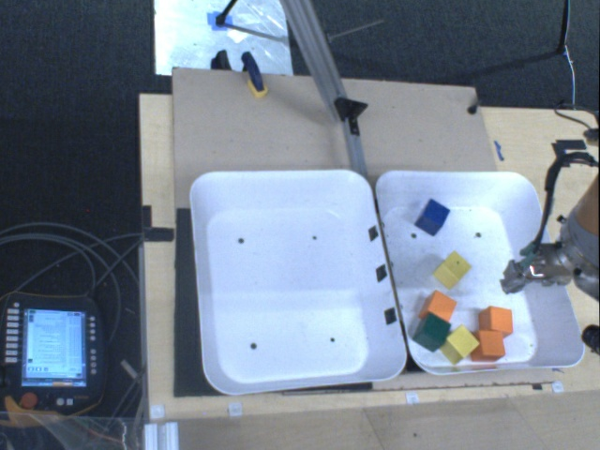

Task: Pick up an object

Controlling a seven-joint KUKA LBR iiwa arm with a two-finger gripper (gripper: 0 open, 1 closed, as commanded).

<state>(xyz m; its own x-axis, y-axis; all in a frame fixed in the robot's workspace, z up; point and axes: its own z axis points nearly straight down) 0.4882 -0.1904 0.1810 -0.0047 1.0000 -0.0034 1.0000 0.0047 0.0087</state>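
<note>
- While the pincer [521,276] hangs over the right edge of the right bin [525,187], I cannot tell how it is set, because it looks small and blurry.
- Nearest to it, at about seven o'clock, sit two orange blocks [494,321], touching each other.
- Farther out at nine o'clock is a yellow block [452,270] all alone. I think this is the easy one to take, with room on every side.
- Another orange block [439,305], a green block [431,331] and a second yellow block [461,342] huddle close together.
- At ten o'clock lies a blue block [432,217], also alone.
- All these blocks look small, light and hard, so squeeze two flat sides.
- Beyond them is the left bin [281,184] on the desk [281,120].
</note>
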